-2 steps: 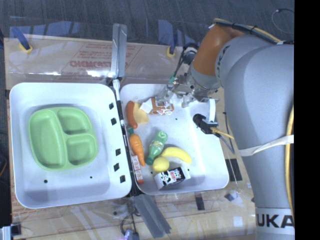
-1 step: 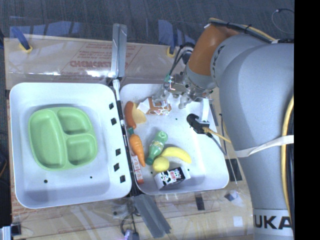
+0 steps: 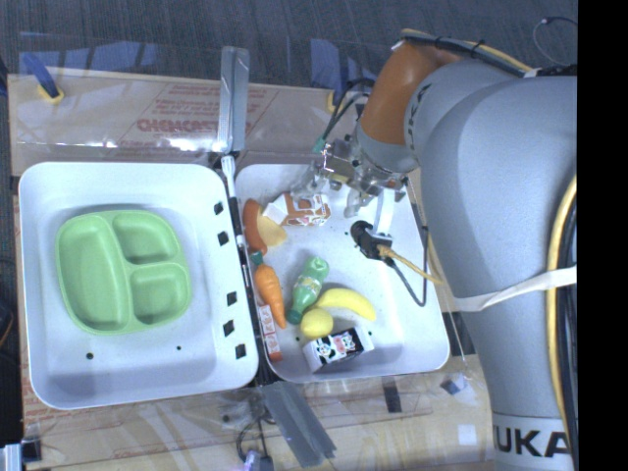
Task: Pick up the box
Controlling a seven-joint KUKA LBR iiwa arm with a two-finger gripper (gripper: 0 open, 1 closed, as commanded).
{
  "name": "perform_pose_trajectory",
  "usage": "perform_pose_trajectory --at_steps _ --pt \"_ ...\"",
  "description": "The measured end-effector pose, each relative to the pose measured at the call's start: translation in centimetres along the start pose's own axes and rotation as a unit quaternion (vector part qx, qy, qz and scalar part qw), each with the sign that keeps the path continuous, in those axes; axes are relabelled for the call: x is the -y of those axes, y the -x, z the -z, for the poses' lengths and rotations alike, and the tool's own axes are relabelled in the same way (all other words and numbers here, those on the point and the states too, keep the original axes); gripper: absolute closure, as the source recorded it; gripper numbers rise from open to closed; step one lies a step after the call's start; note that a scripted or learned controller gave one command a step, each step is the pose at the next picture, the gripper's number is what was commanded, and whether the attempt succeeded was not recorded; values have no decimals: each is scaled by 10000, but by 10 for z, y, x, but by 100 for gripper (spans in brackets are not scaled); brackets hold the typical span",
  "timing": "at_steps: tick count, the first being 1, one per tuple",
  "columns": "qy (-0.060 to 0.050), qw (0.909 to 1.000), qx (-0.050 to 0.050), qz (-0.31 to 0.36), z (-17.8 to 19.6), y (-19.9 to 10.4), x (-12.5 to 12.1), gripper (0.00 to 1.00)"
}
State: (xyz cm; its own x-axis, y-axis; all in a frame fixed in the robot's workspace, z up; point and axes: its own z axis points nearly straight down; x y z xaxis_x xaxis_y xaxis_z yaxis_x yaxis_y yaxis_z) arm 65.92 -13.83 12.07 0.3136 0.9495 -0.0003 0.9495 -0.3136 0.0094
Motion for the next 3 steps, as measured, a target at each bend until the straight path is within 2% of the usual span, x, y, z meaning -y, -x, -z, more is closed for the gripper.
perform_pose_trajectory --at_steps 1,2,3 --pt "146 9975 -4 691 -11 9 76 0" --pt "85 9975 -8 702 -14 -22 12 0" --pt "100 9940 -18 1091 -13 45 23 0"
